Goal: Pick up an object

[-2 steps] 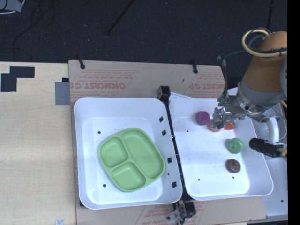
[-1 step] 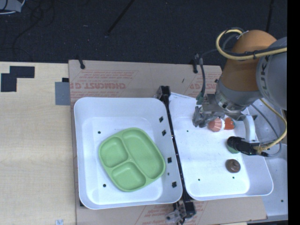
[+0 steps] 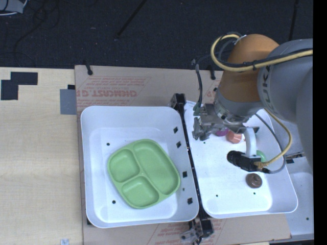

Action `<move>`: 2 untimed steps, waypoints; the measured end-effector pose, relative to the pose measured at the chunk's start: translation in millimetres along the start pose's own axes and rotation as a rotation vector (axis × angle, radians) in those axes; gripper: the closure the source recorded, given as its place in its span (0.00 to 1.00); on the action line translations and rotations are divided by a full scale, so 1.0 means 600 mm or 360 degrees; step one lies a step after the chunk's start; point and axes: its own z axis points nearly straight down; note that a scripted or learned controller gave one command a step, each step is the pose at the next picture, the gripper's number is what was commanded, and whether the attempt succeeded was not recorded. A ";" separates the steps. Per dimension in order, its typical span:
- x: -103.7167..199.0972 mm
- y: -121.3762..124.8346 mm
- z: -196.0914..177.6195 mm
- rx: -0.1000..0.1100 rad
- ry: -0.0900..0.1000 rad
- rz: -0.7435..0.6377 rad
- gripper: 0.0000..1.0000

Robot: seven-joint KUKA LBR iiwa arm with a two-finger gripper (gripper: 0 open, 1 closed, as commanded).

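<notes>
A green divided plate (image 3: pixel 143 173) lies flat in the left bin (image 3: pixel 97 126). In the right bin (image 3: pixel 230 203) my gripper (image 3: pixel 201 132) hangs low near the bin's upper left, beside the divider. A small pink-orange object (image 3: pixel 234 136) and a purple bit (image 3: pixel 221 132) sit just right of the gripper, partly hidden by the wrist. A brown round object (image 3: pixel 254 180) rests further to the lower right. A small green piece (image 3: pixel 261 155) peeks out by the cable. Nothing is visibly held.
A black divider rail (image 3: pixel 186 157) runs between the two bins. Cardboard lies under the bins, with the wooden bench (image 3: pixel 36 162) to the left. The arm's bulky grey and orange body covers the right bin's upper right.
</notes>
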 end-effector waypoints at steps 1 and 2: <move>0.086 0.025 0.014 -0.0003 -0.0002 0.0001 1.00; 0.169 0.045 -0.019 -0.0006 -0.0001 0.0000 1.00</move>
